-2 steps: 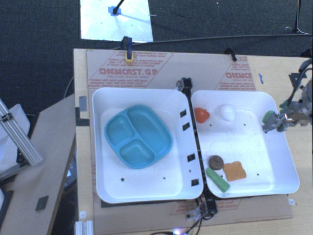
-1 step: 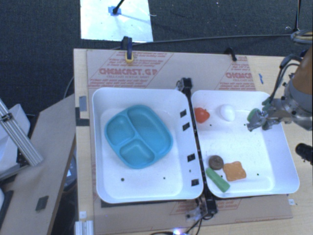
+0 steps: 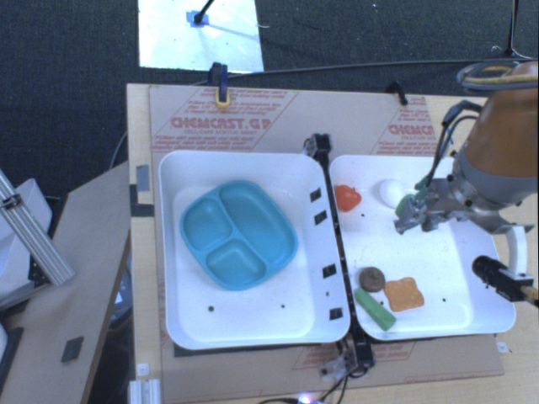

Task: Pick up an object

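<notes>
Gripper [image 3: 408,218] hangs over right bin [image 3: 438,310], jaw state unclear; white egg [image 3: 390,192] lies just up-left of it, nearest candidate.

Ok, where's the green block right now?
The green block lies in the right bin, near its front-left corner by the divider, just below the brown disc and left of the orange toast-shaped piece.
</notes>
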Controlling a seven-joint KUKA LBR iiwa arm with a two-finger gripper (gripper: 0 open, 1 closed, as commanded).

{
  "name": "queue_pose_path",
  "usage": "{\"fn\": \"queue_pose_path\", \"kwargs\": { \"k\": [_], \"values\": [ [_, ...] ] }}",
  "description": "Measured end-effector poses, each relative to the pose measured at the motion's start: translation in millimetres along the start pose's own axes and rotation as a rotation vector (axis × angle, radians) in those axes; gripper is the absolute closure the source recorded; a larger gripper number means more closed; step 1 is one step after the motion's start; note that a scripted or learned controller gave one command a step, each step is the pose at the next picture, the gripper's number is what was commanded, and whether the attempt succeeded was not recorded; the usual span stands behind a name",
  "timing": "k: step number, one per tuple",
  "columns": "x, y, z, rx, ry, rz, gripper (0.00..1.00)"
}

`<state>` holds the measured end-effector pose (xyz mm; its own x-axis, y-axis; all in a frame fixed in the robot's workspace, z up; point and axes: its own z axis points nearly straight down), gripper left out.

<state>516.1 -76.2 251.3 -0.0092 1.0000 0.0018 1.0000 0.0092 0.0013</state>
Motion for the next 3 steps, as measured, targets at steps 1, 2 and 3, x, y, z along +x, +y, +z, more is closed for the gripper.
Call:
{"fn": "queue_pose_path", "kwargs": {
  "k": [1, 2, 3],
  "values": [
    [52.4, 5.5, 13.2, 0.001, 0.001, 0.000, 1.00],
    [103.5, 2.6, 6.3, 0.000, 0.001, -0.001, 1.00],
    [158.3, -5.2, 20.1, 0.002, 0.001, 0.000, 1.00]
  ]
}}
